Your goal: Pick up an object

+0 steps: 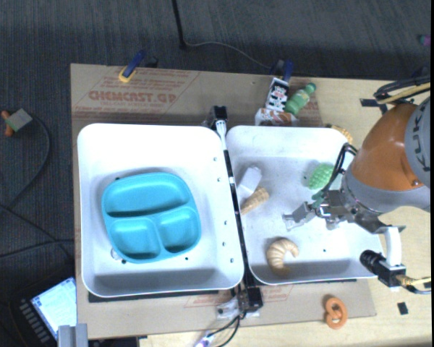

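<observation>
Hand [301, 216] low in the right bin [275, 139], grip unclear, among one croissant [281, 251], one cone [253, 199], one green toy [320, 175].

Grey arm [390, 194] with orange band, metallic end effector [304, 214].

Robotics lab — robot arm [394, 157], bench [166, 92], trailing cables [177, 20].

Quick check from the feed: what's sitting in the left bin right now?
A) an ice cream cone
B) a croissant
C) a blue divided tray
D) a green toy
C: the blue divided tray lies in the left bin, while the croissant, cone and green toy are all in the right bin.
</observation>
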Controlling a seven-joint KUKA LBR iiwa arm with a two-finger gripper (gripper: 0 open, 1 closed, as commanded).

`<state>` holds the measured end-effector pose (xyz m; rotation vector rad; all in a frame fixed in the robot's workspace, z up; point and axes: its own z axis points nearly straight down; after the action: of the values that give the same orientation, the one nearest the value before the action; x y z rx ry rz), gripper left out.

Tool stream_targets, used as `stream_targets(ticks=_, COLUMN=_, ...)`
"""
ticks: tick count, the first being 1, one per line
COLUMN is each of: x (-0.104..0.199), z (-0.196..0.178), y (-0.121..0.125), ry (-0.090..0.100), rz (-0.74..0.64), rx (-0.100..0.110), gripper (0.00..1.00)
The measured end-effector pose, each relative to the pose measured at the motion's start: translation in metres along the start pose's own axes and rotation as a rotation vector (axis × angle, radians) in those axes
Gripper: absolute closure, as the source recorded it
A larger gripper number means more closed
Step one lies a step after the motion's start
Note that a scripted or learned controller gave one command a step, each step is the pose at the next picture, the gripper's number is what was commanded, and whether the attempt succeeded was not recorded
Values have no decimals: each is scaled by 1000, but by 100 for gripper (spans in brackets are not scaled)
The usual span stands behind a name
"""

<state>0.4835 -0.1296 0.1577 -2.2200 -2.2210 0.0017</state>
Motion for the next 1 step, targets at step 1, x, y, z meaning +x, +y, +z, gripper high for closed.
stream_targets(ticks=1, x=26, z=12, y=0, ry=0, rz=0, rx=0, gripper=0)
